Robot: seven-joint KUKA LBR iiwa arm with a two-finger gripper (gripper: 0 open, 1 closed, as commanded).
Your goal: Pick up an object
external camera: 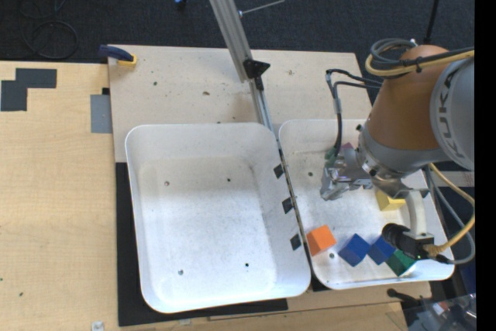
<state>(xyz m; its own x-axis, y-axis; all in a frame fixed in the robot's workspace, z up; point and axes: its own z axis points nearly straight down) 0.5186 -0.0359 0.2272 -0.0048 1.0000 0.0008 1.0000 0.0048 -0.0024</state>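
Note:
My gripper point(335, 186) hangs low over the middle of the right bin point(310, 137), under the orange-banded wrist. Nothing can be made out in its grasp. An orange cube point(320, 239) lies near the bin's front left, a little below and left of the gripper. To the right of the cube sit two blue blocks point(354, 249) point(381, 249) and a green block point(401, 264) along the front wall. A yellow block point(390, 202) lies just right of the gripper, partly hidden by the arm.
The left bin point(147, 167) stands beside the right one, with a wall between them carrying black clips point(288, 205). A slanted aluminium bar point(232, 27) reaches down to the bins' back edge. Cables loop behind the wrist.

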